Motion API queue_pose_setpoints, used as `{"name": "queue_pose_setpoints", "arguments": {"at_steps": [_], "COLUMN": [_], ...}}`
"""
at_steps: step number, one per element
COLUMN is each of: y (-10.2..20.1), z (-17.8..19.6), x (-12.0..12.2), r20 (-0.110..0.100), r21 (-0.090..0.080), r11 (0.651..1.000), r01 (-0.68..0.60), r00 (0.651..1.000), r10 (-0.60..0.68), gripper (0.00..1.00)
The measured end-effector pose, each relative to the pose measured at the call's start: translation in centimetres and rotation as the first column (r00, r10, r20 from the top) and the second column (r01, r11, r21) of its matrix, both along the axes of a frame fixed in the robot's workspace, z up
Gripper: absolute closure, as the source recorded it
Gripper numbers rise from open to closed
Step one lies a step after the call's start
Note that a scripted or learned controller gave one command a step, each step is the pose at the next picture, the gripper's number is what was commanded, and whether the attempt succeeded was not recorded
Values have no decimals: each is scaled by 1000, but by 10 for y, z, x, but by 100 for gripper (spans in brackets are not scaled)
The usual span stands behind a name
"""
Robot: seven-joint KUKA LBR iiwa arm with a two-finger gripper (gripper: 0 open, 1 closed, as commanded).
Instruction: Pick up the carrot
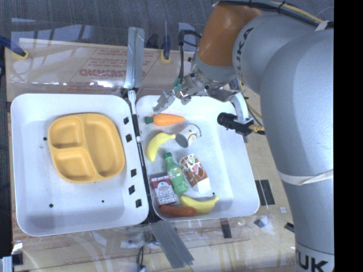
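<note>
The carrot (168, 119), orange with a green stub at its left end, lies flat near the back of the right bin (238, 169). My gripper (173, 97) hangs just behind and above it, apart from it. Its fingers (164, 101) are spread, so it is open with nothing between them. The grey arm with its orange band comes in from the upper right.
Close in front of the carrot lie a banana (157, 145) and a small white cup (190, 134). Further forward are a green bottle (176, 175), a snack packet (195, 172), a red box (164, 191), a second banana (199, 203) and a red sausage (177, 211). The left bin (28, 203) holds a yellow divided plate (85, 147).
</note>
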State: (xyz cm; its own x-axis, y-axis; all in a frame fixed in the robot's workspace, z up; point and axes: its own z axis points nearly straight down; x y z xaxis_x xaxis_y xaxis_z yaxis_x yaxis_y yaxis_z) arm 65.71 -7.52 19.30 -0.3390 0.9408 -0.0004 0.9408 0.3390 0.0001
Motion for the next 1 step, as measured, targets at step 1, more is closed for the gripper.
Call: {"name": "queue_pose_setpoints", "arguments": {"at_steps": [1], "y": [0], "z": [0], "x": [0], "r20": [0], "r21": [0], "r11": [1000], "r01": [0], "r00": [1000], "r10": [0], "gripper": [0]}}
